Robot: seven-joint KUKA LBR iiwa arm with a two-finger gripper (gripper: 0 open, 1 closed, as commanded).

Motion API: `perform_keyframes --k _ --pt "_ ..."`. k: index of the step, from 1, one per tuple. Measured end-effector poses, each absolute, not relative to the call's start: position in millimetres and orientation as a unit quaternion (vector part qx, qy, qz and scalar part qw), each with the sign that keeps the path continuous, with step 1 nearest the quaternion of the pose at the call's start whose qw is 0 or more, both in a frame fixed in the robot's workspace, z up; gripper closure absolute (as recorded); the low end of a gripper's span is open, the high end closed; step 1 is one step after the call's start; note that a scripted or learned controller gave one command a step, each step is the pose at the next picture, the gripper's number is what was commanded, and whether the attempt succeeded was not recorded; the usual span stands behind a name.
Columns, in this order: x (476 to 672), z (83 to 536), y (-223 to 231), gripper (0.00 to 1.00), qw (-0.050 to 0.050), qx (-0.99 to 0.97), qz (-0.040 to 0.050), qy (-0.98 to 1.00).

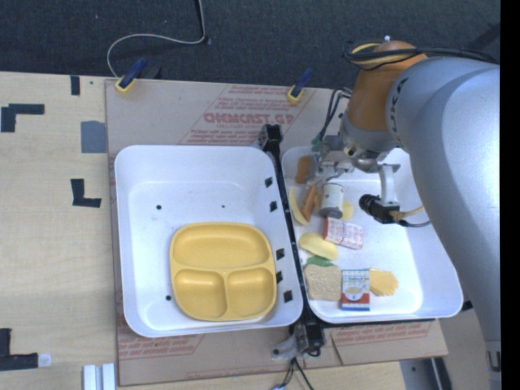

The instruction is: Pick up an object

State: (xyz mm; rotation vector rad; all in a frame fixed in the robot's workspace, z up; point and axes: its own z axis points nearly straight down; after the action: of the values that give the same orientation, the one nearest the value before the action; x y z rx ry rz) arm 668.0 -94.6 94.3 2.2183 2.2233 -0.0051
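From my remote seat I'm looking down at the counter (pixel 49 218), light wood with a few black tape marks, and a cardboard sheet (pixel 227 120) with red print lying on it under both bins. Dark carpet-like floor (pixel 244 15) runs along the far side, with a thin cable (pixel 154 43) looping across it.

Nearest me in the right bin (pixel 435 275) there's a small red and white carton (pixel 355 289), touching a tan bread slice (pixel 322 282) on one side and a yellow chunk (pixel 383 282) on the other. A bit further in is a lemon-yellow piece (pixel 318 245) and just beside it a pink and white packet (pixel 344 234). Then the small can (pixel 331 200), standing right under the tool (pixel 335 169), so close I can't say if they touch. Can't tell what the tool is doing either, the wrist hides that part. A hot dog (pixel 309 197) and a banana-ish piece (pixel 297 205) lie just beside the can toward the divider, and a brown piece (pixel 304 169) sits at the far corner. So it's crowded around that can.

The left bin (pixel 138 185) has a yellow divided plate (pixel 223 268) toward the near side. Two yellow-blue clamps (pixel 130 77) pin the cardboard at the far edge.
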Motion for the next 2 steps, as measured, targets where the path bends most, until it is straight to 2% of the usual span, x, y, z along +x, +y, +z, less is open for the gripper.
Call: perform_keyframes --k 1,2 --pt "668.0 94.0 -94.5 0.00 0.000 0.706 -0.0017 0.708" --pt "668.0 84.0 -98.5 0.00 0.000 0.707 -0.0010 0.707"
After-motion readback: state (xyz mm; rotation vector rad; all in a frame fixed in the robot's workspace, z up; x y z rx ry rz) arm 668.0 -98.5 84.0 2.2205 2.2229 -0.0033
